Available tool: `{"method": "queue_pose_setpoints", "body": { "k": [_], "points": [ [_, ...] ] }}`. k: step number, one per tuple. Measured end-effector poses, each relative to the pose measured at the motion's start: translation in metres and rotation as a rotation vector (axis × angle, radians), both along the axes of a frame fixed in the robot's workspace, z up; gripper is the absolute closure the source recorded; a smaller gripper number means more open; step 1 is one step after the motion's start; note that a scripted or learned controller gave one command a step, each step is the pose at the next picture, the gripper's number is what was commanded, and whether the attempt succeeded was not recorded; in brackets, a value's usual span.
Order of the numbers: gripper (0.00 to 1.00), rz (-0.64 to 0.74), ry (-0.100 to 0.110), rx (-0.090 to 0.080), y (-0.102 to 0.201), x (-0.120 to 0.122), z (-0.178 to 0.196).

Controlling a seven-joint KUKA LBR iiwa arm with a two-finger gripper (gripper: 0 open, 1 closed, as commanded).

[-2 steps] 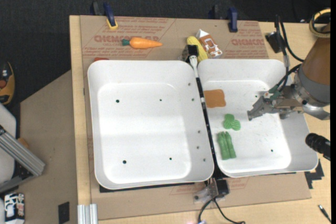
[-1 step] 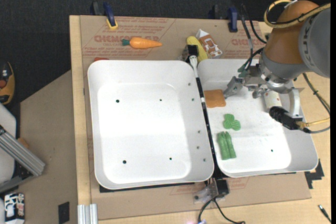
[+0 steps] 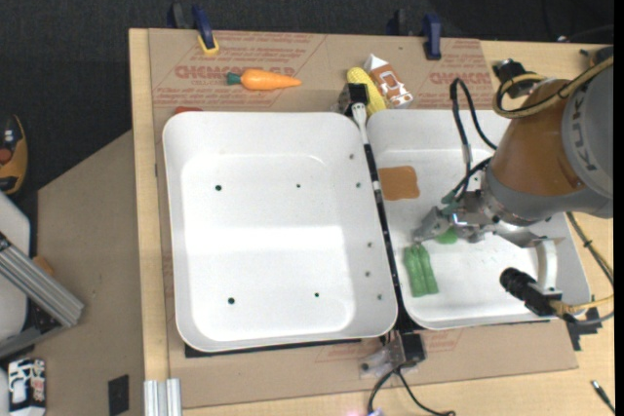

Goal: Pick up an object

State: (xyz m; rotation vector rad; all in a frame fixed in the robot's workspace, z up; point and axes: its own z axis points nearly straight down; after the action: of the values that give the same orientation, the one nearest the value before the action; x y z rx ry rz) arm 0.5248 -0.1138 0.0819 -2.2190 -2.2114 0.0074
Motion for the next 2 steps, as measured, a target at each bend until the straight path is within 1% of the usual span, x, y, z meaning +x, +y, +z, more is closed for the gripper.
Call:
{"method": "queue_pose_setpoints", "body": {
  "k": [1,2],
  "points": [
    [0.0,0.007,-0.015,-0.003,0.016,0.067,0.003],
    [0.0,-0.001,-0.004,-0.003,-0.012,0.011,0.002]
  ]
}}
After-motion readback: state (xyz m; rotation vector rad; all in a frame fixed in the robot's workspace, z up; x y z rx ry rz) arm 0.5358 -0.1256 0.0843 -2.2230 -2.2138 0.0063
